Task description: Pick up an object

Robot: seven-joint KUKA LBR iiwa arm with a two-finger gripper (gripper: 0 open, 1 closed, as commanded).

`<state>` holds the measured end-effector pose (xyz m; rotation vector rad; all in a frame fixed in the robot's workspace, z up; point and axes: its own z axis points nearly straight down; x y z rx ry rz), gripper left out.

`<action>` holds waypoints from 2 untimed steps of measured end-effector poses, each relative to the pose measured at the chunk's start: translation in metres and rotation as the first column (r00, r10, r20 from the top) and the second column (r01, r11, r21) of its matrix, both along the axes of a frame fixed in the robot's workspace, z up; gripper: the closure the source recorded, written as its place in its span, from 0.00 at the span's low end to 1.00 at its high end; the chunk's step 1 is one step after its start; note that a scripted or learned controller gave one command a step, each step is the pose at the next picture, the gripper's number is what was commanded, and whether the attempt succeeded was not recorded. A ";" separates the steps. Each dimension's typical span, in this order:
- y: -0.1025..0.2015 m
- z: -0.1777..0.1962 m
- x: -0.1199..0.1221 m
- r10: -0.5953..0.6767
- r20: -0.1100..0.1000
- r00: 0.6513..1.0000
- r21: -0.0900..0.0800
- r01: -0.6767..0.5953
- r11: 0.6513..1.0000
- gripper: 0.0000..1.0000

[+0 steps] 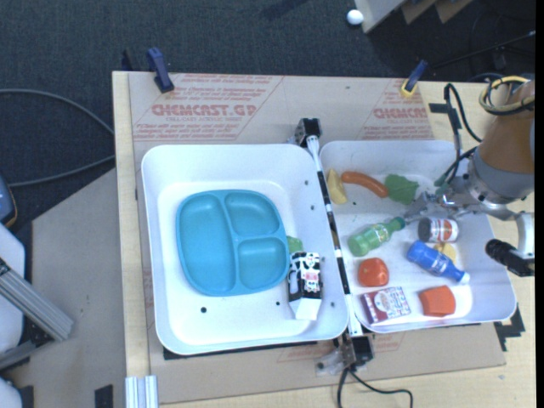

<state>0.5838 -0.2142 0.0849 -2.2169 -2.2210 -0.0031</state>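
Left bin (161, 253): big blue divided plate (231, 241), cow-print milk carton (304, 284) at its rt edge. Right bin (497, 300): green bottle (372, 236), blue bottle (435, 260), red box (387, 303), orange block (438, 300), tomato (372, 272), hot dog (364, 182), small can (439, 229). Gripper (433, 201) low over the can, can't tell finger spread or any hold.

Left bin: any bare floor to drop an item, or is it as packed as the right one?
Left bin: bare strips along its far wall and its left and near walls, around the blue tray. Tight only at the carton by the divider. Right bin: crowded from the hand down to the red box; small bare patch at its far left corner.
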 end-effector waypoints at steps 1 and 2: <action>0.028 0.052 0.084 0.000 0.004 1.000 -0.005 0.000 1.000 0.00; 0.062 0.000 0.059 0.000 0.002 1.000 -0.004 0.000 1.000 0.00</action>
